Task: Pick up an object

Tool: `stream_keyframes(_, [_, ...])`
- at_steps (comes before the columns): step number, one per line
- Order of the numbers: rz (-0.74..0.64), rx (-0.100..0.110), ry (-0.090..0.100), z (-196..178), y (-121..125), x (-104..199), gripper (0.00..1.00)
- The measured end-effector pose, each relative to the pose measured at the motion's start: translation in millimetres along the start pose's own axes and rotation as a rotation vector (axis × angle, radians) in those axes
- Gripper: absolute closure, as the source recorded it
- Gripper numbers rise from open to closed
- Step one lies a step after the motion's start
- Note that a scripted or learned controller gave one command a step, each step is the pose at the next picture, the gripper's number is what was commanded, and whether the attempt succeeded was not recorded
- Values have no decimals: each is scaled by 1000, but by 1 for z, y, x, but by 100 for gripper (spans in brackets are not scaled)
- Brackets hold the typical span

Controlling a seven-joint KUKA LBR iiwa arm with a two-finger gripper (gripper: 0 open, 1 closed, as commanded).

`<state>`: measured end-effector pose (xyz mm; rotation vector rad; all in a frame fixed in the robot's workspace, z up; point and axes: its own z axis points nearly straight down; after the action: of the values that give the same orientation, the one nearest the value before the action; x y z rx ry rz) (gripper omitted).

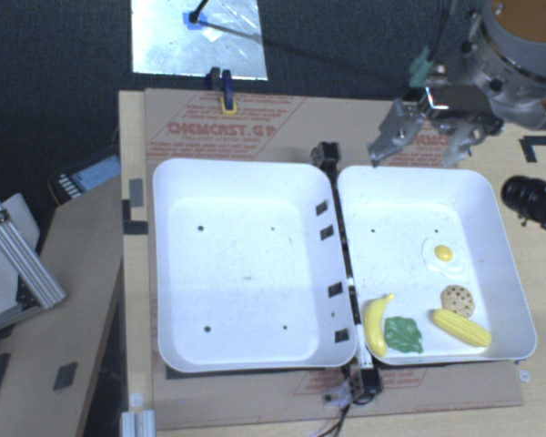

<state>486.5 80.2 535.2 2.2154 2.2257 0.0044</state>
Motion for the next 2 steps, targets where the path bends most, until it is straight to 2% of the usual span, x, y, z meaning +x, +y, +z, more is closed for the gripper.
stream_keyframes(1, [5,0,0,0,0,-8,0])
stream_keyframes(2, [3,16,-3,272,-2,13,0])
